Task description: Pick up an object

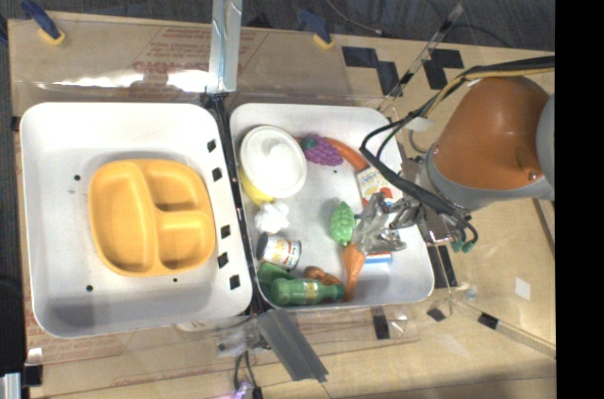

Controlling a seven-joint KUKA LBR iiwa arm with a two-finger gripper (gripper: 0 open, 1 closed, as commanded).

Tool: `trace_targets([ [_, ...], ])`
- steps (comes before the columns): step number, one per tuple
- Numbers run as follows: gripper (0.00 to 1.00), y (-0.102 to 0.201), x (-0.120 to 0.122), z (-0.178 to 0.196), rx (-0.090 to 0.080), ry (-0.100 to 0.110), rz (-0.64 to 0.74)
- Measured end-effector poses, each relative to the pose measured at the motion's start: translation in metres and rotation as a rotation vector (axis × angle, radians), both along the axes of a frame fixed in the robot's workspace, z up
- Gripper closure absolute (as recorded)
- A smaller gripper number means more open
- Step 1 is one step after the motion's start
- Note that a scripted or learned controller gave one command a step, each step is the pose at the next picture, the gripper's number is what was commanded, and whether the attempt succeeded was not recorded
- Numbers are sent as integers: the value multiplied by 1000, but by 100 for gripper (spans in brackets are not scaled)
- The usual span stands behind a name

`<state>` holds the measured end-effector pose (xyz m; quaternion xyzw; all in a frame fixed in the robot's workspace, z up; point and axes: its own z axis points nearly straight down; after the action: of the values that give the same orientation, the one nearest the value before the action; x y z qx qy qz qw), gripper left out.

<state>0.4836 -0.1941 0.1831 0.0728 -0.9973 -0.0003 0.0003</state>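
The end effector (pixel 379 223) hangs low in the right bin (pixel 415 279), beside a toy carrot (pixel 352 263). Whether it is open or closed, I cannot tell. A yellow tray (pixel 151 216) lies in the left bin (pixel 42 199).

You're looking at a grey arm (pixel 545 138) w/ a big rounded orange band (pixel 491 138) just right of the right bin (pixel 283 119). Below the band sits a grey collar, approx ring-shaped. Black cables (pixel 406 128) loop off the band's left side, over the bin's right rim; a thinner yellowish one runs along its top. The gripper (pixel 380 218) is bare metal, silver, w/ small red bits, over the bin's right part.
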Motion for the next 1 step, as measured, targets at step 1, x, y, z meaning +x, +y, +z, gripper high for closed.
trace_targets([
  [1,100,-2,31,73,-2,-6,-207],
])
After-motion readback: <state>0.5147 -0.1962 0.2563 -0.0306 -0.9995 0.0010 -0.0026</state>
